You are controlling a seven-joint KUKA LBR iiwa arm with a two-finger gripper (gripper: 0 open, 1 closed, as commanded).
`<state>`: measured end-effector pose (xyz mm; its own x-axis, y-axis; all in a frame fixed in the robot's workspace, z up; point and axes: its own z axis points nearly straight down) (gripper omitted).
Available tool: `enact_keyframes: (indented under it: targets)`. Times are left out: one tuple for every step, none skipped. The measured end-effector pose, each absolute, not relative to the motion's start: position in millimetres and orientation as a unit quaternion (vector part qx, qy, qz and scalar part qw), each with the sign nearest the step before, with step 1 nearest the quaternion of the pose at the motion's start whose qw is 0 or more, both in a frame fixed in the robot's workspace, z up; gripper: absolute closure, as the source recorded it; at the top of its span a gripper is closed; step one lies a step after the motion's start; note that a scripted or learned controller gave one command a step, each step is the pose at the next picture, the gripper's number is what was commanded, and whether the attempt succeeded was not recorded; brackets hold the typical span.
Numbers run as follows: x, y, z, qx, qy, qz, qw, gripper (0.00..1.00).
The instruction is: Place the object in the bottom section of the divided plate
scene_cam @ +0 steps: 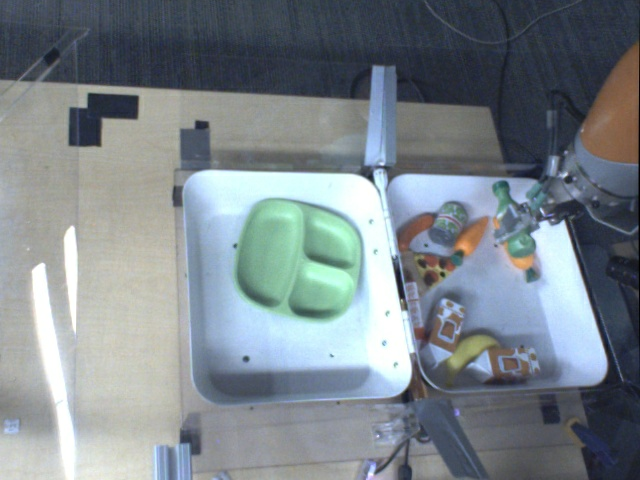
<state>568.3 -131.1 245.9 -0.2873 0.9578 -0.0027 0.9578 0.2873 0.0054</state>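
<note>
Banana (468, 352) and cartons lie at the right bin's (585, 313) near end. Green plate (297, 258) sits in the left bin (210, 298). Gripper (527, 216) hangs over an orange bottle (518, 248); its grip cannot be told.

A pale wooden bench (120, 298) carries two shallow white bins side by side, the left bin (205, 358) and the right bin (585, 353), parted by a grey metal bar (382, 118) that rises past their far edges. In the right bin, a small can (450, 216) lies touching a carrot (470, 235), with a pizza slice (432, 266) just below them. Nearer the front, a banana (468, 350) rests between two small cartons (447, 320). Black tape marks (100, 115) sit on the bench's far left. A thin cable (500, 23) loops across the dark carpet (220, 18) beyond.
</note>
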Motion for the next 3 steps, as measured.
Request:
enact_keyframes:
  targets:
    - [619.7, -40, 202, 0.500, 0.866, 0.0018, 0.003, 1.00]
    - [602.0, -33, 188, 0.492, 0.870, 0.0015, 0.002, 1.00]
    - [659.2, 29, 212, 0.409, 0.913, 0.0026, 0.004, 1.00]
